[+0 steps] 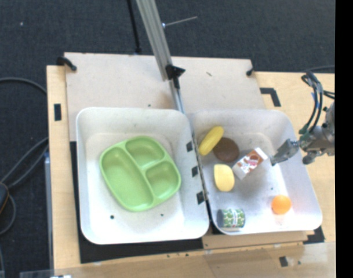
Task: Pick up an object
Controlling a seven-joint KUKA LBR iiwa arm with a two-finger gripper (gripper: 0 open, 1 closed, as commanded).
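Robotics lab: a plywood worktop (159,80) on dark carpet (48,22), an aluminium mast (154,28) and loose cables (19,155) left of the pincer (295,149).

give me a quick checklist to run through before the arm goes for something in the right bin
1. Things to pick are in the right bin: ok; banana, brown disc, small carton, yellow block, can, orange ball.
2. Gripper over the right bin: ok, near its right side.
3. Gripper carrying nothing: cannot tell.
4. Nearest target free-standing: ok; the small carton has bare floor around it.
5. Green tray out of the way: ok, in the left bin.
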